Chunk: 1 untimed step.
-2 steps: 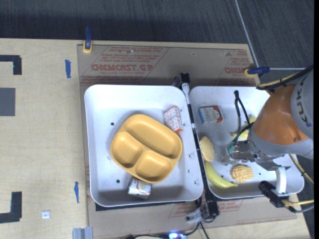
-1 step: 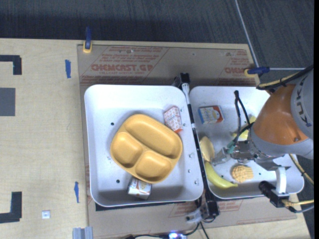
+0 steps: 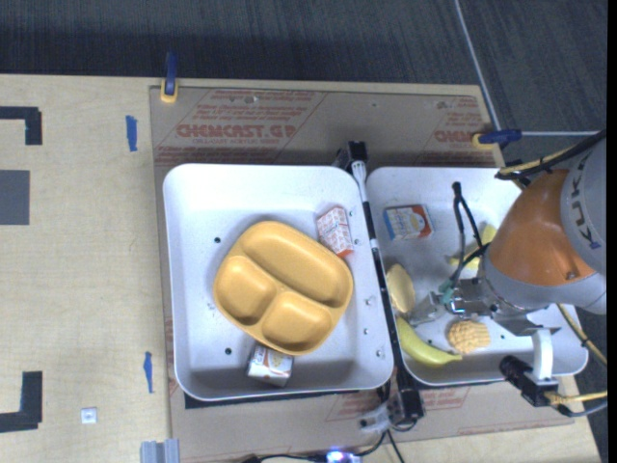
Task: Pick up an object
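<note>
My gripper (image 3: 447,300) hangs low in the right bin (image 3: 436,193), near its front left part, under the orange-banded wrist. A pale yellow oval piece (image 3: 400,287) lies just to its left. A banana (image 3: 424,348) curves along the bin's front, below the gripper. A round waffle-like biscuit (image 3: 469,335) sits beside the banana, right under the wrist. A small blue and white carton (image 3: 407,222) lies at the back of this bin. I see nothing held by the gripper.
The left bin (image 3: 193,210) holds a large yellow divided plate (image 3: 281,285), a red and white packet (image 3: 335,230) at its back right and another packet (image 3: 269,365) at the front. A yellow item (image 3: 485,237) peeks out behind the arm. A black cable (image 3: 465,215) crosses the right bin.
</note>
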### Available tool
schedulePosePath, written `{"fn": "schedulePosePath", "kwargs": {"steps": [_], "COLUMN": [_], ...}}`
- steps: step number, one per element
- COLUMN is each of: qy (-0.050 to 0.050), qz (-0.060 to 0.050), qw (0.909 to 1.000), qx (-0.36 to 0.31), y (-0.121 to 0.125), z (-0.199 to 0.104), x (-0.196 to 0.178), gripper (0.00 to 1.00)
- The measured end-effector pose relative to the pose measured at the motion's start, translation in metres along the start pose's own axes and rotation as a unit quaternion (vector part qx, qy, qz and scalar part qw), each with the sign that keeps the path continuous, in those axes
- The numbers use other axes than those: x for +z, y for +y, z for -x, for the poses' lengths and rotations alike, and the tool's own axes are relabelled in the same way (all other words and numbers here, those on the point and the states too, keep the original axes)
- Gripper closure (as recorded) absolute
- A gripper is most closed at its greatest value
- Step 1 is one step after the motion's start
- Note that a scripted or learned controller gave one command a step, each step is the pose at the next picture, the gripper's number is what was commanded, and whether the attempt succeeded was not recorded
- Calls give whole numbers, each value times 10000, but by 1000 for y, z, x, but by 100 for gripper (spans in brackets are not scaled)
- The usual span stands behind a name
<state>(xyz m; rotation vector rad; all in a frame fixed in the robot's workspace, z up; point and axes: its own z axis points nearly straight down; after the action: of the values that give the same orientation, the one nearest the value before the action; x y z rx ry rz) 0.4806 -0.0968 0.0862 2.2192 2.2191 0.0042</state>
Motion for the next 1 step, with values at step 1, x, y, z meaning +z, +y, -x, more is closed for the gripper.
{"fn": "schedulePosePath", "kwargs": {"steps": [1], "qy": [-10], "qz": [28], "qw": [10000], "qx": [3], "y": [2], "z": [1], "x": [-11], "gripper": [100]}}
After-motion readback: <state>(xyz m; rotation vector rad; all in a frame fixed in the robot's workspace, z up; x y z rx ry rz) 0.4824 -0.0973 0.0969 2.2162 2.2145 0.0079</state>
